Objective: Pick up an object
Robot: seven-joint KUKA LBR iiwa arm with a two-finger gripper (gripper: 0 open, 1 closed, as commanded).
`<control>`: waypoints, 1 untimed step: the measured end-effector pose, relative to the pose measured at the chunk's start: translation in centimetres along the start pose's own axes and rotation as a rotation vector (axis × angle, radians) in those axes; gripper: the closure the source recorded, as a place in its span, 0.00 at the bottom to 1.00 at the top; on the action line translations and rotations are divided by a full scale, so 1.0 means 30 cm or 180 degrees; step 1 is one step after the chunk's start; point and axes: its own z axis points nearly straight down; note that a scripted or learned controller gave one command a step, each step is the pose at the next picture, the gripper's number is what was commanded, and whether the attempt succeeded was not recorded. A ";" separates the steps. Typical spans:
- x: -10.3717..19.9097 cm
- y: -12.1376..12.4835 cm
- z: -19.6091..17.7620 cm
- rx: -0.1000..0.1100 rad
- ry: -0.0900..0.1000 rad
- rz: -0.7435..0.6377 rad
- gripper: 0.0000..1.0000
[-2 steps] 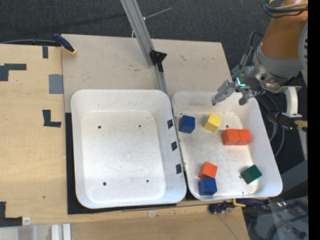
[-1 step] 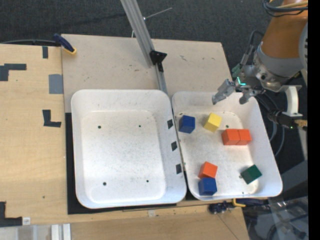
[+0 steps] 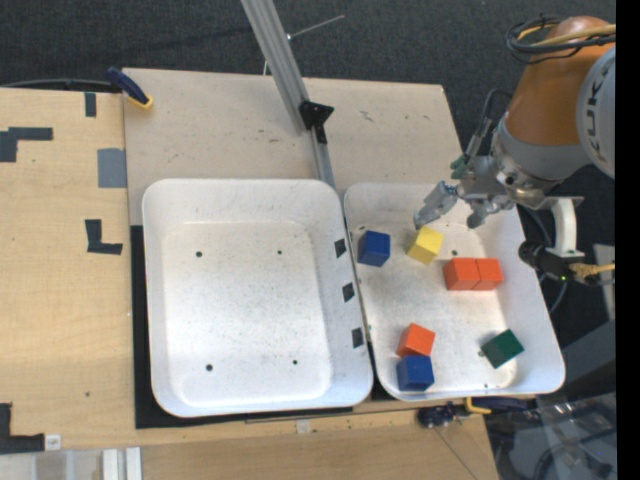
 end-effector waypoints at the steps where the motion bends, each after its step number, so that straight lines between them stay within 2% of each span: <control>1: 0.009 -0.001 0.216 0.0010 0.0003 -0.0001 0.00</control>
